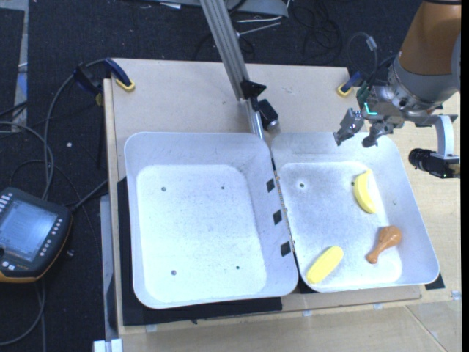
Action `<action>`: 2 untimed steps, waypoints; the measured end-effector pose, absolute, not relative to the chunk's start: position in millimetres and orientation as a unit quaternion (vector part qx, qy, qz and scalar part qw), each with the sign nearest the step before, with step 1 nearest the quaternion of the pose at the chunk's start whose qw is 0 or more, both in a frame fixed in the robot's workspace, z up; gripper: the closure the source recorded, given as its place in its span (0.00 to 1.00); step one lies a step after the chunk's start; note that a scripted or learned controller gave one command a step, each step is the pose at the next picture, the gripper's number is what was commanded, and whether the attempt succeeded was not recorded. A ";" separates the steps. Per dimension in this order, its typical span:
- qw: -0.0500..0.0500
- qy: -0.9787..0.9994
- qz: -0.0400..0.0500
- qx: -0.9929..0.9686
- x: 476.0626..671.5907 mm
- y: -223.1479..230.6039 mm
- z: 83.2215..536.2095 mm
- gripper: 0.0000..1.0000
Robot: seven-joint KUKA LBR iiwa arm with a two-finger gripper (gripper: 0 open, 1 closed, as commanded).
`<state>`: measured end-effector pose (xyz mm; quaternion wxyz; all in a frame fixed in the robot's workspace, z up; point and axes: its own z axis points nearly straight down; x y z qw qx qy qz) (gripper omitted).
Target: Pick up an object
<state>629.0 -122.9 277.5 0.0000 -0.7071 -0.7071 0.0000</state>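
Over the right bin's far edge: gripper hangs above the rim, nothing between its fingers.
Pincer state: two dark fingers spread apart, wide, tips pointing down toward the bin; one fingertip sits left of the other, clear gap between them.
Arm: grey wrist with orange band enters from the upper right, tilted down and left toward the bin.
Right bin: shallow, white, speckled floor; holds three objects, all in its near and right part.
Yellow wedge: curved, banana-like piece lying near the right wall, below and slightly right of the gripper, apart from it.
Yellow oblong: lies at a slant near the front wall, left of the drumstick-shaped toy, not touching it.
Drumstick-shaped toy: orange-brown, fat end up-right, thin end down-left, near the right front corner, between the wedge and the front wall.
Left bin: same white type, butts against the right bin along the centre seam.
Seam: black clips spaced along the join between the bins.
Bench: light wood top, yellow corner clamps at far left and far right.
Metal rail: runs from the top of view down to the bins' far junction.
Pendant: handheld controller with screen on the dark floor, left of the bench, cable attached.
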 end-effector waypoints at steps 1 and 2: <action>0.000 -0.707 0.000 -0.707 628.9 -122.9 277.5 0.00; 0.002 -0.707 0.002 -0.707 626.0 -117.5 216.0 0.00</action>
